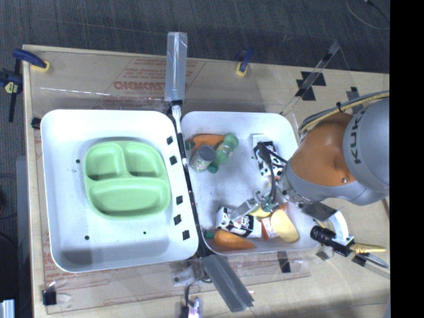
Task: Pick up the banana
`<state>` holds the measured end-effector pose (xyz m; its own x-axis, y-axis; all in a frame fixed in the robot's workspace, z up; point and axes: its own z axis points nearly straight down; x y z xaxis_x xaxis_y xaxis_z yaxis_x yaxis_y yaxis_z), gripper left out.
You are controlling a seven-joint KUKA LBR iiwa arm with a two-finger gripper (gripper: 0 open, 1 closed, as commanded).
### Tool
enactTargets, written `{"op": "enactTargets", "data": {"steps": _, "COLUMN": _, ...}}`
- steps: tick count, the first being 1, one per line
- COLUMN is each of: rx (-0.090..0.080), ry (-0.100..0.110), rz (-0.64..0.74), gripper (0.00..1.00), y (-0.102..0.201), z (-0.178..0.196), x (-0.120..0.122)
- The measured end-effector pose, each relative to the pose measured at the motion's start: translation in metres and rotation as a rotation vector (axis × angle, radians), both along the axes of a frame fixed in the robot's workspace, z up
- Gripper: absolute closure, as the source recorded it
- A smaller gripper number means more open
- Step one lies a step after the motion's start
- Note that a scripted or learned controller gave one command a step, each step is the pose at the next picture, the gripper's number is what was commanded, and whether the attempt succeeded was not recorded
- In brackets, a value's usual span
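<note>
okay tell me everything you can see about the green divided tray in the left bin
The green tray is a pale green, smooth, plastic-looking dish with rounded corners and three compartments: two smaller ones along the far side and one wide one on the near side. It lies flat and upright on the floor of the left bin, roughly centred and turned slightly askew. Nothing can be seen inside its compartments, and only the bin floor touches it.
</note>
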<state>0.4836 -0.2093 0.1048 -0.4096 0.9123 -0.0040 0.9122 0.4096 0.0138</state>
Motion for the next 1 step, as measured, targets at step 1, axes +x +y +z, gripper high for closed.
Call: {"op": "enactTargets", "data": {"steps": 1, "rx": -0.002, "ry": 0.014, "rz": -0.028, "gripper": 0.00, "y": -0.0019, "z": 0.0582, "x": -0.0064}}
